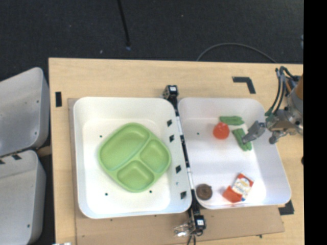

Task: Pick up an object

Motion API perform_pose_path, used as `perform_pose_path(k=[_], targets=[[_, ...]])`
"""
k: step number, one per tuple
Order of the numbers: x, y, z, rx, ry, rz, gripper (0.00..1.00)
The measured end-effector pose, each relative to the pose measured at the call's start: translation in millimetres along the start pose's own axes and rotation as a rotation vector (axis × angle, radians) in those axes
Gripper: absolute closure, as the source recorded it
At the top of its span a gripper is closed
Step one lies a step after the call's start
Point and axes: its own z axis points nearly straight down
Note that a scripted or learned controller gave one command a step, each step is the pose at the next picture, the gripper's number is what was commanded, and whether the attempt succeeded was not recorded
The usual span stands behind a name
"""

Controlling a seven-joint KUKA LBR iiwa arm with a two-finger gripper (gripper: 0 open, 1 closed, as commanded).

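The gripper point(267, 131) hangs at the right-hand wall of the right bin point(204, 108), reaching in from the bench's right edge. Its fingers are spread apart, one grey finger point(253, 131) slanting down into the bin and the other sitting further right over the bin's rim, and nothing lies between them. The tip of the inner finger is just beside, perhaps touching, the upper end of a green stick-shaped piece point(243, 139); whether there is real contact cannot be told.

Taking the right bin as the landmark, the things lie as follows. The green stick-shaped piece lies tilted in its upper right part. A second green piece point(231, 120) lies above it, close to the bin's far wall, running roughly sideways. A small red ball-like thing point(221, 131) sits just below the left end of that second piece, near but apart from the tilted stick. In the bin's lower right corner lies a red and white packet point(238, 188), and a small round brown thing point(204, 191) rests at the lower left corner, close to the near wall.

Left of the right bin, the left bin point(84, 137) holds a light green divided plate point(134, 157) with three compartments. Both bins rest on the wooden bench point(112, 75)
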Motion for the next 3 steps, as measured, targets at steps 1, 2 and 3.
perform_pose_path(k=[1, 2, 3], targets=[[0, 2, -7, -0.012, -0.003, -0.003, 0.0], [5, 7, 38, -0.009, -0.003, -0.003, 0.0], [2, -2, 84, -0.009, -0.003, -0.001, 0.0]])
